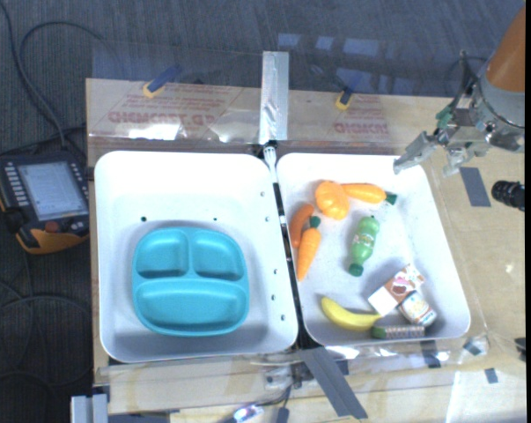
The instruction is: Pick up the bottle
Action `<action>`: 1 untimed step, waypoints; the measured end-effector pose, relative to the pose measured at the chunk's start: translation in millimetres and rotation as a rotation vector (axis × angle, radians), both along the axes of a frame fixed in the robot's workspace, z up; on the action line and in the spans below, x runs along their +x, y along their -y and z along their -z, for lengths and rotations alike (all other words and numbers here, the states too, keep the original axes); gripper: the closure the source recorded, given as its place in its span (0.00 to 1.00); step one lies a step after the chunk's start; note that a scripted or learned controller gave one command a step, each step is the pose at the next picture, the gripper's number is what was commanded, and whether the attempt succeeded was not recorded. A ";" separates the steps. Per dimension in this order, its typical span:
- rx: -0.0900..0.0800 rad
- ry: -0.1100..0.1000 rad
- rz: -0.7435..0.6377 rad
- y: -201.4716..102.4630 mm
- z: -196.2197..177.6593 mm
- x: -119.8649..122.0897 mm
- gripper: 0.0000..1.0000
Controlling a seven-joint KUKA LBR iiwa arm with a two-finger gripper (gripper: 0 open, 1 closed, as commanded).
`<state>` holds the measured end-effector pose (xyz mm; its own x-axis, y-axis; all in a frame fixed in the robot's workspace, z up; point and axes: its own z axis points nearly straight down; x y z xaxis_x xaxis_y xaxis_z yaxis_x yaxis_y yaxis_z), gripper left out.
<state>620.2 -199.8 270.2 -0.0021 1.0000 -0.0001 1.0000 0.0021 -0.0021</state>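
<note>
Scanning across, I'm seeing a blue divided tray sitting in the left bin, then carrots crowding the right bin's left wall. The green bottle is lying on its side mid-bin, cap toward the banana. I'm judging it light, rigid, slippery plastic, best pinched across its body. The gripper is hovering above the bin's far corner, fingers spread, carrying nothing.

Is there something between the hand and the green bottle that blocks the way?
Nothing visible does. The hand hovers at the right bin's upper right corner; the bottle lies apart from the vegetables, with bare floor around it.
</note>
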 end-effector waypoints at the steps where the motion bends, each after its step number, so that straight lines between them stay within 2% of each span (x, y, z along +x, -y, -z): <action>1: 0.001 0.001 0.038 -5.9 175.3 -26.1 0.00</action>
<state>594.1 -193.9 94.9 0.0360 0.9994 0.0009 0.9994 -0.0360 -0.0011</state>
